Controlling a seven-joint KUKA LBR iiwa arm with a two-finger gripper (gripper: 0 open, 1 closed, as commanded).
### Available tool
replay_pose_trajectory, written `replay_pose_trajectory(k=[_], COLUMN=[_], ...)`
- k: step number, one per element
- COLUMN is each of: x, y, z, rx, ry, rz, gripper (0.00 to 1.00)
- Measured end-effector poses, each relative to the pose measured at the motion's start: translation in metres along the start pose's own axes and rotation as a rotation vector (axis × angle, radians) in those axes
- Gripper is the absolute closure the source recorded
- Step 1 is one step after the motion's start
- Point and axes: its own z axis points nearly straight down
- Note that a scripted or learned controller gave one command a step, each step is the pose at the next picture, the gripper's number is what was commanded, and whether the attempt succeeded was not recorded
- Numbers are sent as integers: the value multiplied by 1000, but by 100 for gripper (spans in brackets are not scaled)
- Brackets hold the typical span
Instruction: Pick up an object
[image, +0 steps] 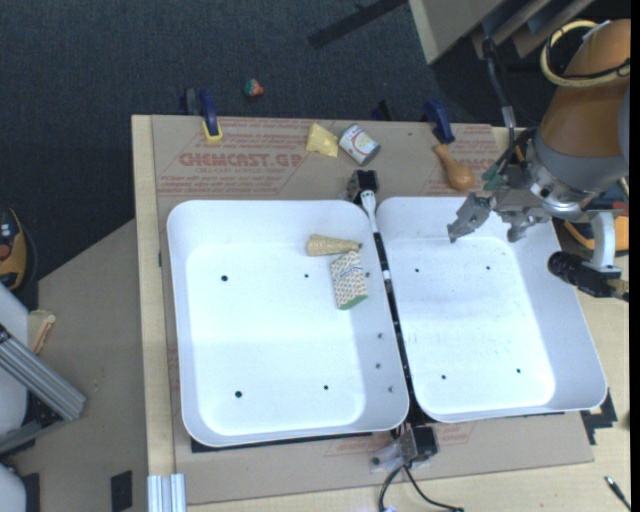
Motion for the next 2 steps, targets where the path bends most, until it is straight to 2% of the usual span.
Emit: replay_pose_trajectory(k=[1, 2], x=[108, 104], y=[22, 21], z=[-243, -243], rx=[-25, -8], ry=[0, -3], rz=[-9, -1], gripper=[0, 100])
